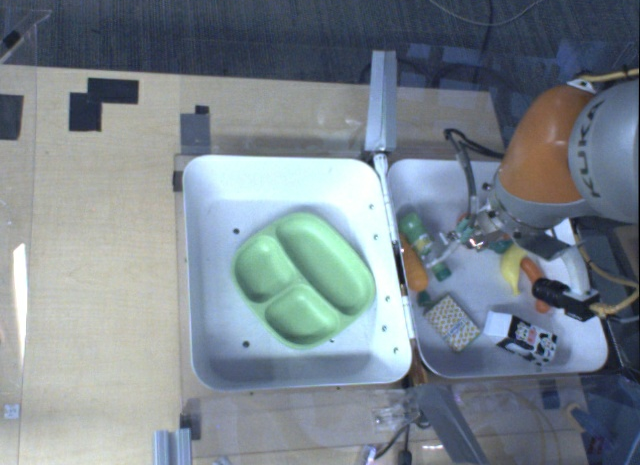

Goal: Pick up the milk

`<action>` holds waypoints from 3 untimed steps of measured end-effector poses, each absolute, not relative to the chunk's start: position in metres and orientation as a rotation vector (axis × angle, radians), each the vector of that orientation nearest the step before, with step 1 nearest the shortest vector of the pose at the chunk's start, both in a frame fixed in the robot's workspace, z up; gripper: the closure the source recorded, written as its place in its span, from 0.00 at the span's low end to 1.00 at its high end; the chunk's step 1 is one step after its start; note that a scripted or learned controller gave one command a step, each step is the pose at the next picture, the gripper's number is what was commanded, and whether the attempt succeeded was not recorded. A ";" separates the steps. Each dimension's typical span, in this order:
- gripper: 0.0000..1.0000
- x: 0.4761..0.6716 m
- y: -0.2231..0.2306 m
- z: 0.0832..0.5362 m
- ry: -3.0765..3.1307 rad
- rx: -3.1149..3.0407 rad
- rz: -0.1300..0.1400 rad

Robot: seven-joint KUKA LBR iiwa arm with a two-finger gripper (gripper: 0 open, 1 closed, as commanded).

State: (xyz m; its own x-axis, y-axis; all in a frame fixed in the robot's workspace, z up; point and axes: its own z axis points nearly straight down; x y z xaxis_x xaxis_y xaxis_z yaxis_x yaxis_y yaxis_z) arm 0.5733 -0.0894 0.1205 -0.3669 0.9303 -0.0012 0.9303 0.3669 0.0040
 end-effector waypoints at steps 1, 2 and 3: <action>0.00 0.631 -0.095 0.089 2.589 1.761 0.010; 0.00 0.623 -0.198 0.234 2.637 1.690 0.005; 0.00 0.506 -0.158 0.184 2.729 1.546 0.003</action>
